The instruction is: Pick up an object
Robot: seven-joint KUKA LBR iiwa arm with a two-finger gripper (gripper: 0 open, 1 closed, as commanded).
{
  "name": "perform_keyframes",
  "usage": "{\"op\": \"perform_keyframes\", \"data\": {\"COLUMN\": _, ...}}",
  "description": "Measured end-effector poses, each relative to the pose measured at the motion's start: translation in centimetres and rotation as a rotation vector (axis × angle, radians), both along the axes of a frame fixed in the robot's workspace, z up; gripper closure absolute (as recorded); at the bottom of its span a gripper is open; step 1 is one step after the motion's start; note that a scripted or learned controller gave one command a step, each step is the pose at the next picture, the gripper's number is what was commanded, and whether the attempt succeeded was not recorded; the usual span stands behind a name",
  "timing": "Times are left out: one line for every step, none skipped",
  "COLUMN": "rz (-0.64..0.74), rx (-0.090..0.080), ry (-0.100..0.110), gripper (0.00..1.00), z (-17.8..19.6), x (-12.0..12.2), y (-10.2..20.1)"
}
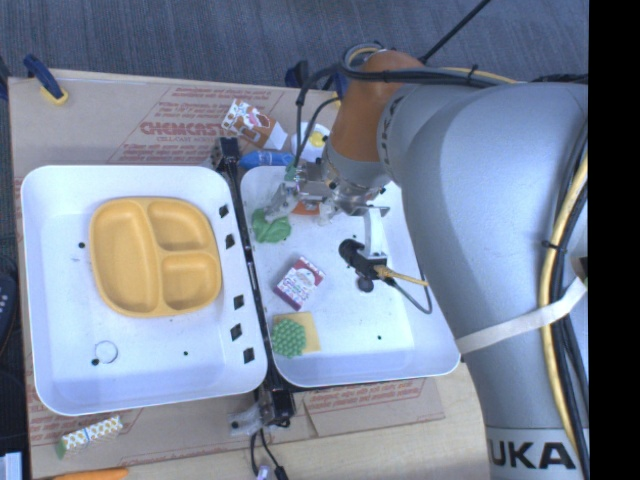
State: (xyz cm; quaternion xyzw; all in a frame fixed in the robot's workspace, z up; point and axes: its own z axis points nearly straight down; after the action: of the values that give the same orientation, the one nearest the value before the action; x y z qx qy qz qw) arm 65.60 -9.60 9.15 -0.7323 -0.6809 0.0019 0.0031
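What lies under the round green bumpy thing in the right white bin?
A flat pale yellow square lies under the round green bumpy object. Its left part is covered, so it cannot be seen.

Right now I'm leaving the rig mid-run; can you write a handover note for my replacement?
Gripper: over the top left of the right bin, beside the green leafy piece; no object seen in it.
Right bin also holds a red-and-white box and a green round piece on a yellow square.
Left bin holds the yellow divided tray.
Done: nothing lifted.
Left: grasp and lift one object.
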Motion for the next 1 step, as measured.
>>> {"op": "perform_keyframes", "data": {"rz": -0.599, "rx": -0.004, "ry": -0.002, "gripper": 0.00, "z": 0.00, "x": 0.00, "y": -0.50}}
